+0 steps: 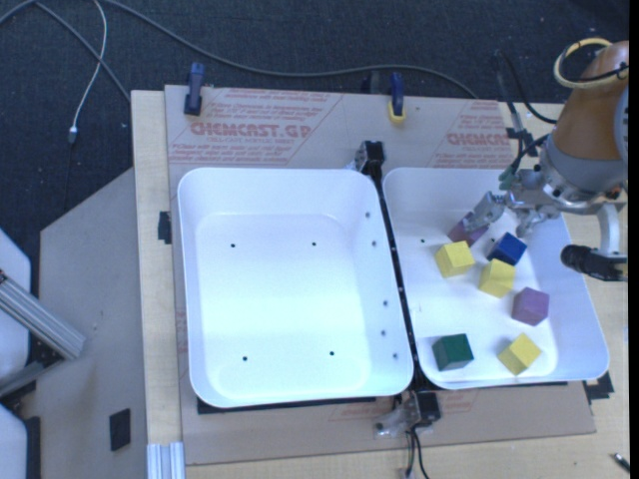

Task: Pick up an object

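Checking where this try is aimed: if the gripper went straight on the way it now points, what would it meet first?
The gripper points down and leftward in the right white bin. The first thing in that line looks to be the small purple block right at its fingertips. Depth is unclear from above, so contact cannot be judged.

Reaching in from the right edge of the view: a grey arm with an orange band (591, 103) above the wrist, angled down and leftward. Ending in a grey metal two-finger gripper (499, 218) held low, pointing down and to the left, its fingers (483, 214) spread apart with nothing seen between them. Tilted rather than vertical at the wrist.
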Tool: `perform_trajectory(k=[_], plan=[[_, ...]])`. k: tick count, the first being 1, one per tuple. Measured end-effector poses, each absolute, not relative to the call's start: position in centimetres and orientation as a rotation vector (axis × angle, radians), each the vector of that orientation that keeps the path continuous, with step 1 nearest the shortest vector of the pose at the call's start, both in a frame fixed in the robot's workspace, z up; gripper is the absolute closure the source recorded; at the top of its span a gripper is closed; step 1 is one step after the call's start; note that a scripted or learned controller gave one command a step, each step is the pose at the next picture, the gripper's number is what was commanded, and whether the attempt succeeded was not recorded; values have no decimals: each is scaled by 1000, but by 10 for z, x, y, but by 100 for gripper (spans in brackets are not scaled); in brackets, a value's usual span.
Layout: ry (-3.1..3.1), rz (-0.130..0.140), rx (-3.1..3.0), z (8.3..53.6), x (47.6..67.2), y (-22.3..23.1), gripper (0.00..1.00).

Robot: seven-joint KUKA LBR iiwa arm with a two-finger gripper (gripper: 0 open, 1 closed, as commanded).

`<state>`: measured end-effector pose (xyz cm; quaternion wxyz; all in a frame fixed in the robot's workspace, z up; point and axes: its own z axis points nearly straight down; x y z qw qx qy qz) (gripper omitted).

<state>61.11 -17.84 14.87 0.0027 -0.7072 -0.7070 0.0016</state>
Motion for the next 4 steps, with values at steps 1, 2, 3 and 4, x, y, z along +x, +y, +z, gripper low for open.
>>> perform_trajectory(k=[1, 2, 3, 4], plan=[[-2227, -6, -2223, 118, 615, -184, 0], [-2225, -2, -2224, 125, 615, -185, 100], [-2223, -2, -2222, 174, 610, -177, 100], [-2224, -3, -2223, 235, 608, -181, 100]])
